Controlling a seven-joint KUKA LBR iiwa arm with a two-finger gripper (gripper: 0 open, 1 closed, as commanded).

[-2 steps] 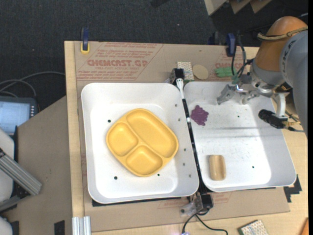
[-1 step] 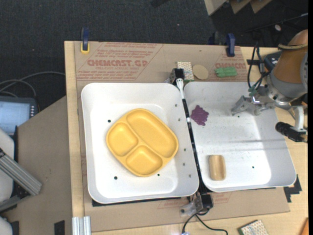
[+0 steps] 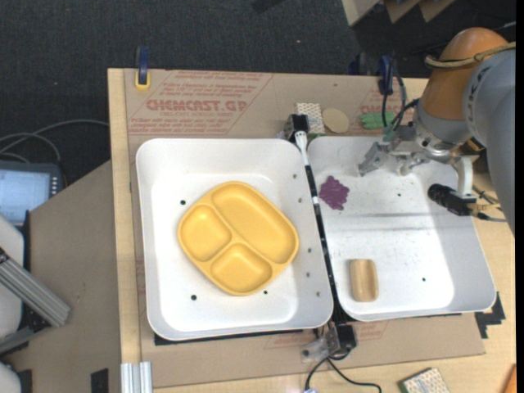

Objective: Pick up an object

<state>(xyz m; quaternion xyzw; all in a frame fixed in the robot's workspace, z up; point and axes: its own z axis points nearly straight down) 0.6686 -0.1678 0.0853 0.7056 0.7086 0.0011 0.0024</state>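
Observation:
My gripper [image 3: 386, 165] hangs over the far edge of the right bin [image 3: 458, 297], its fingers spread apart with nothing between them. A small purple object [image 3: 333, 192] lies in that bin near its left wall, to the lower left of the gripper and apart from it. A tan block [image 3: 363, 279] rests near the bin's front. A yellow divided plate [image 3: 237, 237] fills the middle of the left bin [image 3: 160, 170].
The grey arm with its orange band [image 3: 458, 80] comes in from the upper right. Behind the bins, small items sit on the bench: a round tan disc [image 3: 336, 120] and a green piece [image 3: 373, 122].

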